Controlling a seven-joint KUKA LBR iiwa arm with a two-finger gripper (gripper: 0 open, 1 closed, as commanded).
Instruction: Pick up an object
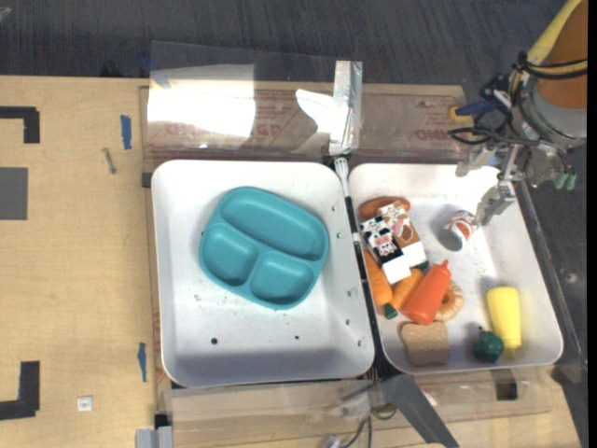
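Note:
My gripper (494,199) hangs over the far right part of the right bin (536,278), below the grey wrist and its orange band. Just to its left, a small red-and-white cup-like item (457,230) lies on the bin floor, apart from the gripper. Along the bin's left side is a pile: a black-and-white cow-patterned toy (384,236), an orange carrot (381,285) and an orange-red bottle (429,292). At the front lie a yellow piece (504,314), a dark green piece (487,346) and a tan block (425,343). Nothing is visibly held.
The left bin (177,297) holds a teal divided plate (266,245). A clear plastic sheet and a metal post (347,101) stand behind the bins. Cables hang by the wrist at the upper right. Bare bin floor lies between the cup-like item and the yellow piece.

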